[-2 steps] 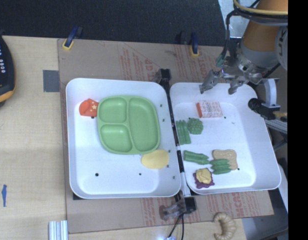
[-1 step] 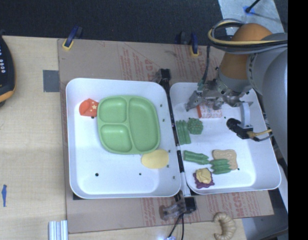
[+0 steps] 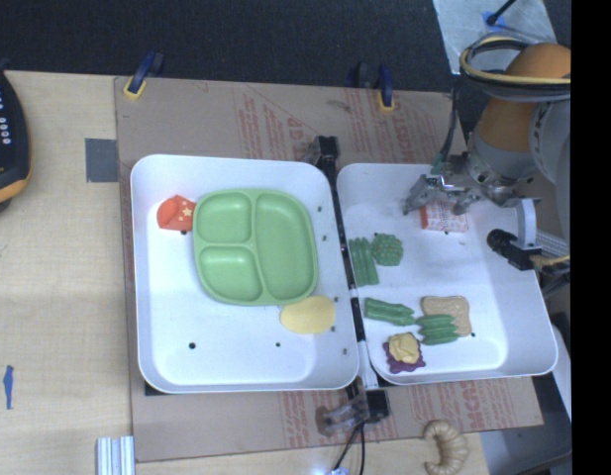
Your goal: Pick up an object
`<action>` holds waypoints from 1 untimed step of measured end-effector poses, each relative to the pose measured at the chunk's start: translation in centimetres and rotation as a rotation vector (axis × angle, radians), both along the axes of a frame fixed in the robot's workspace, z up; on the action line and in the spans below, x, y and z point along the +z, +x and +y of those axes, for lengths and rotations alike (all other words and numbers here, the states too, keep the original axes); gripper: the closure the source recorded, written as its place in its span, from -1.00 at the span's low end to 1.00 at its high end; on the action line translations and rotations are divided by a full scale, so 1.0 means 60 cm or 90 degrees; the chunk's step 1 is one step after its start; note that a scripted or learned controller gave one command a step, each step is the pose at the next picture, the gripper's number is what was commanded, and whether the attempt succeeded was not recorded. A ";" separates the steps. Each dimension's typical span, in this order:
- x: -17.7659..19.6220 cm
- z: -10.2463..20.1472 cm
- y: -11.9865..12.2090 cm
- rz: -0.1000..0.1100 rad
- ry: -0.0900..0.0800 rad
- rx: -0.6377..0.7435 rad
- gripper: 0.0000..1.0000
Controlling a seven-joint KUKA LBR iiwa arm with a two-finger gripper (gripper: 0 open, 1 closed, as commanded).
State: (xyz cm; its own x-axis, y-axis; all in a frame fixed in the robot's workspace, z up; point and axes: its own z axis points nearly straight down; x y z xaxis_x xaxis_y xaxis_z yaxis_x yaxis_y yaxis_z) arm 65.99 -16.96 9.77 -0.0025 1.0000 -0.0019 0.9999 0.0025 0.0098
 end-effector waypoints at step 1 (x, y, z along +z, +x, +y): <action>0.022 -0.003 0.001 -0.001 -0.005 0.002 1.00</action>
